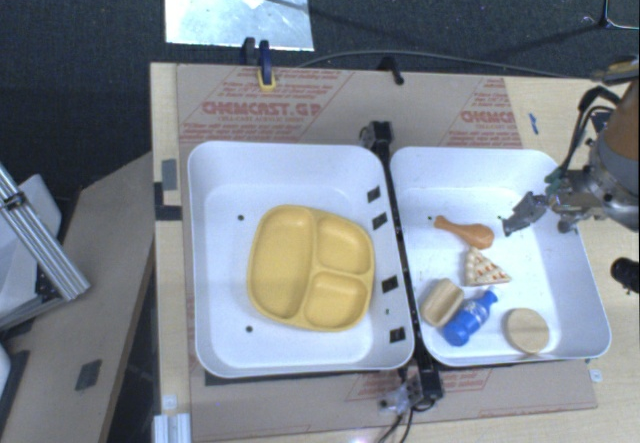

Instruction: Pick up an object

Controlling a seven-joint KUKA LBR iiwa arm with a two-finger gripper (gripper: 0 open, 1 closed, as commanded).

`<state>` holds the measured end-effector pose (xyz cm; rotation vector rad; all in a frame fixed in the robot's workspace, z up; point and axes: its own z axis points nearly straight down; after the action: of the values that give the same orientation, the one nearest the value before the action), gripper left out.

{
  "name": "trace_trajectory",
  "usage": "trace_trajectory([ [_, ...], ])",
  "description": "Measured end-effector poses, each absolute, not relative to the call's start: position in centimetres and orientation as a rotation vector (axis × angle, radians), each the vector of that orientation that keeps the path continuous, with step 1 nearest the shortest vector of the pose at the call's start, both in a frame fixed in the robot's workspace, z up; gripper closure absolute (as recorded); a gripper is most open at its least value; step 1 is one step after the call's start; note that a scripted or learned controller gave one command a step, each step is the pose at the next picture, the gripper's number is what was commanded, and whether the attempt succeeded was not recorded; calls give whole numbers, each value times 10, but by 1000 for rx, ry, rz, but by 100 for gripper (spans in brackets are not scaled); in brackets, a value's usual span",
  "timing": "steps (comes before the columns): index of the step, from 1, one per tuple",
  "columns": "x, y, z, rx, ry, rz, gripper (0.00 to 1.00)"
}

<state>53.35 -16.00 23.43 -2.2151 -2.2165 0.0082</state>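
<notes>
- Grey tool (pixel 522 214) at right of frame, above right bin (pixel 580 276); finger state cannot be told.
- Objects lower right: drumstick (pixel 465 229), pizza slice (pixel 485 269), blue bottle (pixel 468 320).
- Yellow tray (pixel 310 268) in left bin (pixel 215 251).

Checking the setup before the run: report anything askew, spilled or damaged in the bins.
Nothing stands out. The yellow tray lies flat in the left bin. The drumstick, pizza slice, blue bottle and round disc lie loose in the right bin, as expected.
</notes>
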Motion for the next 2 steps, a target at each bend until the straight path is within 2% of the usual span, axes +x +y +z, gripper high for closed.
trace_trajectory([
  [1, 536, -160, 240, -2218, -2226, -1, 0],
  [2, 537, -160, 177, -2218, -2221, 2, 0],
])
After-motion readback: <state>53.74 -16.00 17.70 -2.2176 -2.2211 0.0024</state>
